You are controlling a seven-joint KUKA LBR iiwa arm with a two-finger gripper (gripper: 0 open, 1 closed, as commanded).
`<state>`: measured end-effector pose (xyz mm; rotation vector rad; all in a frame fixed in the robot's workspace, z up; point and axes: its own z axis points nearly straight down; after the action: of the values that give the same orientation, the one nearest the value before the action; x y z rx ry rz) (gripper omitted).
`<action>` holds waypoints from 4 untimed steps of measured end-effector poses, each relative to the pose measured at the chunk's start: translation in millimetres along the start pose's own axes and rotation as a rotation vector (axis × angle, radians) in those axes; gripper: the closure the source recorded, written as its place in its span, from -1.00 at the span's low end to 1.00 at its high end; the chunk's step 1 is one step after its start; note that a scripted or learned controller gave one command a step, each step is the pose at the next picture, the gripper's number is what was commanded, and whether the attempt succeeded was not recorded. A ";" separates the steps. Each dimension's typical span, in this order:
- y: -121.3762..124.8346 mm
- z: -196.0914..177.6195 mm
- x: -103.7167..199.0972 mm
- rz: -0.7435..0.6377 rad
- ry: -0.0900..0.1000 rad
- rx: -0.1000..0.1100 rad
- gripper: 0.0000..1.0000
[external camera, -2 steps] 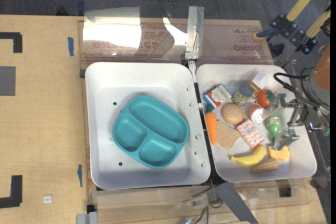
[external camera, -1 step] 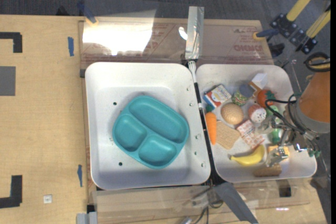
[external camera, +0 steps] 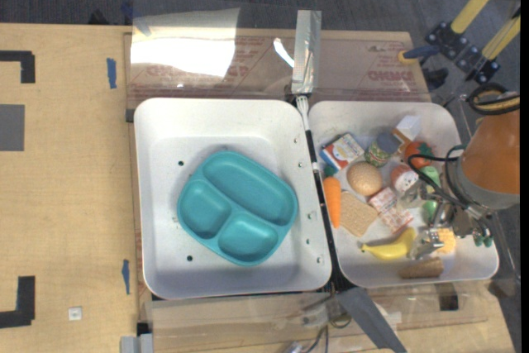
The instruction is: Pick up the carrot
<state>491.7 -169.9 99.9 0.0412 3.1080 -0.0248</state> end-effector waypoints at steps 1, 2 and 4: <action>-53.0 1.7 -1.4 0.205 -0.004 -0.008 -1.00; -40.0 0.8 -7.6 0.537 0.012 -0.024 -1.00; -21.4 -64.0 -4.2 0.620 0.029 -0.005 1.00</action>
<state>493.2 -190.4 164.3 0.9947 2.9712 0.0005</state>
